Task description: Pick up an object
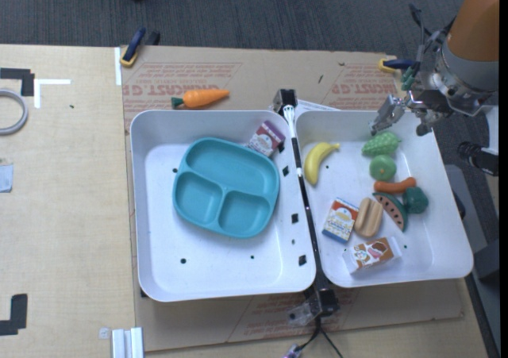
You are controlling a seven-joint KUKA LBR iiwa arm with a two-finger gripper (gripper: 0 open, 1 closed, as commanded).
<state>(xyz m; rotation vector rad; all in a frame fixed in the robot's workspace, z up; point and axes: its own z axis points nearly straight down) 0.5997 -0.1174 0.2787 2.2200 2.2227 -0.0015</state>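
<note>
Tool (389, 117) above far edge of right bin (448, 190), near bumpy green grapes (382, 144); fingers open or shut, cannot tell. Curved smooth banana (317, 161) lying apart, open room around. Teal sectioned plate (226, 187) in left bin (151, 213). Orange carrot (202, 98) on cardboard (182, 75).

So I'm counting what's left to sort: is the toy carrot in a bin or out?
Out. The carrot lies on the cardboard beyond the left bin, past its far rim.
</note>
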